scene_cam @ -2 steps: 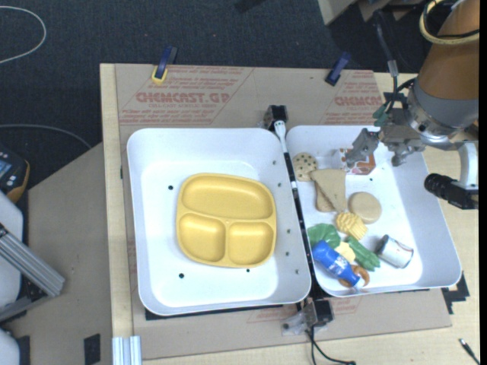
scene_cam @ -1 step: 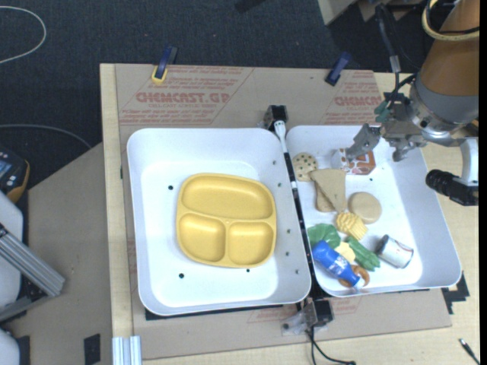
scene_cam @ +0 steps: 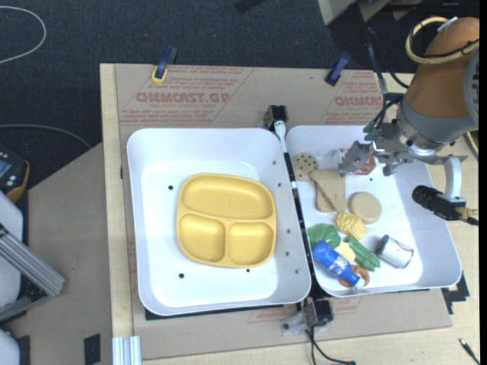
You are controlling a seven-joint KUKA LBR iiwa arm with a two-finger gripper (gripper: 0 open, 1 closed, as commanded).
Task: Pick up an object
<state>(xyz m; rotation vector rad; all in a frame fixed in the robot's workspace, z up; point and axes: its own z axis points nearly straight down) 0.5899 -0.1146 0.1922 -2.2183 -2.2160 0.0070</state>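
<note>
The right bin (scene_cam: pixel 437 234) holds several toy foods. A speckled cookie (scene_cam: pixel 304 161) lies at its back left, with a tan wedge (scene_cam: pixel 327 190) and a round tan piece (scene_cam: pixel 365 206) in front of it. Nearer the front are a yellow corn piece (scene_cam: pixel 351 223), a green leafy piece (scene_cam: pixel 326 234), a blue bottle (scene_cam: pixel 333 261) and a grey-and-white cylinder (scene_cam: pixel 395 251). My gripper (scene_cam: pixel 373 160) hangs low over the back of this bin, just right of the cookie. A small reddish-brown thing (scene_cam: pixel 356 157) sits at its left side; whether it is gripped is unclear.
The left bin (scene_cam: pixel 152 204) bears a yellow divided plate (scene_cam: pixel 226 219). The ridge between the bins (scene_cam: pixel 293 196) runs just left of the toys. A black part (scene_cam: pixel 437 200) juts over the right bin's right side. The grey arm (scene_cam: pixel 441 74) comes in from the upper right.
</note>
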